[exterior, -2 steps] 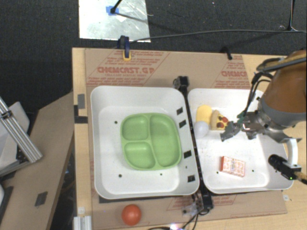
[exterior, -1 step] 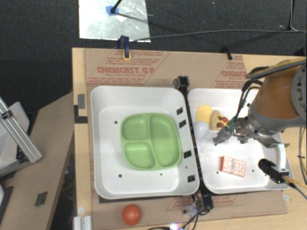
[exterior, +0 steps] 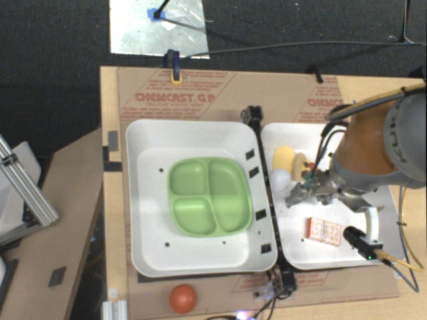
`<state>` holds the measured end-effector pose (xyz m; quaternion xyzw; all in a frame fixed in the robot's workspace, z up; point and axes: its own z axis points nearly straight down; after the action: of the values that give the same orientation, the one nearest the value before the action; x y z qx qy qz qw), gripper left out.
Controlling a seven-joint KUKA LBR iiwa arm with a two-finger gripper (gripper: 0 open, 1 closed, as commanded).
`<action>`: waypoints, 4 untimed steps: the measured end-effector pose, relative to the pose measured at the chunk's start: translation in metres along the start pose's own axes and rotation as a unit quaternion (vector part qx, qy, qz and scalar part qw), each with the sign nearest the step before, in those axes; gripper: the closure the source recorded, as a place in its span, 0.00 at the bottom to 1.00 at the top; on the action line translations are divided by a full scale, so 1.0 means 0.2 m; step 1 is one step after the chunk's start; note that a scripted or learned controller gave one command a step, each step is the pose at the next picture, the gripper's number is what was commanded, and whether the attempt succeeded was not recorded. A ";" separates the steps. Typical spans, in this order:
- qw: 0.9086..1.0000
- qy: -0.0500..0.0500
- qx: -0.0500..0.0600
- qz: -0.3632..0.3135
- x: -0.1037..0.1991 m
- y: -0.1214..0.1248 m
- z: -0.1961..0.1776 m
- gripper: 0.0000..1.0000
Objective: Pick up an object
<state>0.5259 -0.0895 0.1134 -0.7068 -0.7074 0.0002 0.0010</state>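
**Tool low in the right bin, grasp unconfirmed**

I am watching the grey arm with the orange band (exterior: 363, 145) reaching in over the right-hand shallow white bin (exterior: 293, 255). The tool (exterior: 308, 191) is sitting low near that bin's left wall, and from this slant I cannot tell how it is set or whether it has hold of anything; the wrist body is masking it.

Candidates lying in the right bin:
- a pale yellow rounded block (exterior: 284, 157) toward the far left corner
- a small white ball (exterior: 280, 178) just beside it, nearer me
- a small flat red-and-white printed packet (exterior: 323, 231) on the bin floor, near the front

The ball and the yellow block are lying just beside the tool, so I am judging one of them to be the target, though I cannot say which.

The left-hand shallow white bin (exterior: 143, 179) is carrying a light green divided plastic plate (exterior: 209, 197). An orange ball (exterior: 183, 298) is resting on the counter (exterior: 113, 99) in front of that bin, outside both.

Risks I am weighing:
- the ball is round and free, so an off-centre close is likely to squirt it away along the wall
- ball and block are crowding each other, so the tool may nudge one while going for the other
- the bin wall is near, leaving little room on that side
- the packet is lying flat, offering little edge to catch
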 end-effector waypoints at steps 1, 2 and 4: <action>1.000 -0.001 -0.002 0.000 0.00 0.00 -0.06 1.00; 1.000 -0.001 -0.003 -0.001 0.00 0.01 -0.28 1.00; 1.000 -0.001 -0.005 -0.002 -0.02 0.02 -0.77 1.00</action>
<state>0.5307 -0.0930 0.2670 -0.7056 -0.7086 -0.0024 -0.0033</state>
